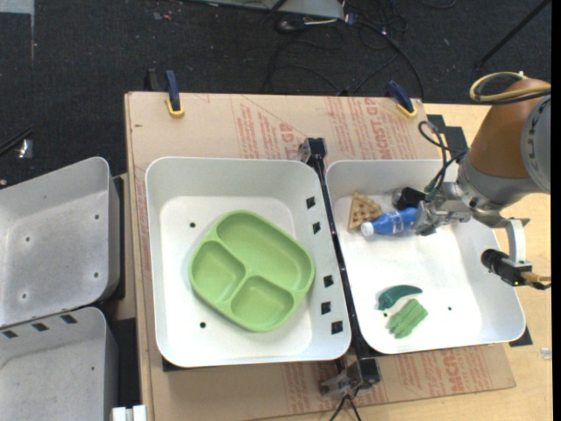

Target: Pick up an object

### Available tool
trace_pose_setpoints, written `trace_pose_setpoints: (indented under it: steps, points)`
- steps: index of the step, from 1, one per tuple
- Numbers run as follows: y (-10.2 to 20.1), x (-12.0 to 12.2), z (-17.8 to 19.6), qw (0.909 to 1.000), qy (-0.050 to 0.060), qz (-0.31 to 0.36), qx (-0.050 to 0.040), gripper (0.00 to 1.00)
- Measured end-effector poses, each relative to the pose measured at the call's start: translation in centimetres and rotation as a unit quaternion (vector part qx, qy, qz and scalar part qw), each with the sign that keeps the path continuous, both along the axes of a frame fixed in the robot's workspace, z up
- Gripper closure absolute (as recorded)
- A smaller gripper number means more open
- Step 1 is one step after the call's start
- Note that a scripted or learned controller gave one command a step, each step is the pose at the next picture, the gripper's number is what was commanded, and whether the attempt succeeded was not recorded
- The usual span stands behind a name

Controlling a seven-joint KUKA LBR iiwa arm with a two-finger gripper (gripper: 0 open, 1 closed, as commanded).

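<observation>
The blue bottle (391, 224) lies on its side in the upper part of the right bin (491, 323), its long axis running left to right with the white cap toward frame left. The gripper (427, 215) sits at the bottle's right end, touching or just over it; whether the fingers are open or closed cannot be told. Just left lies a tan waffle wedge (363, 210), near the bin's left wall. Green pieces (403, 310) lie well apart, lower down, with bare floor between
</observation>
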State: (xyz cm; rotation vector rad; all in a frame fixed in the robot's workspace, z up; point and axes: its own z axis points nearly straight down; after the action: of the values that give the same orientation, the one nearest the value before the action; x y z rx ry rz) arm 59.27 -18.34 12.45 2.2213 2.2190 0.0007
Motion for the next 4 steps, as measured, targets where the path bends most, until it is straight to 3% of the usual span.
trace_pose_setpoints:
  steps: [2, 4]
  points:
    - [-0.8, 0.0, 8.0, 1.0, -0.001, 0.001, -0.0003, 1.0]
    - [10.3, -3.2, 9.3, 1.0, 0.001, 0.004, 0.0015, 1.0]
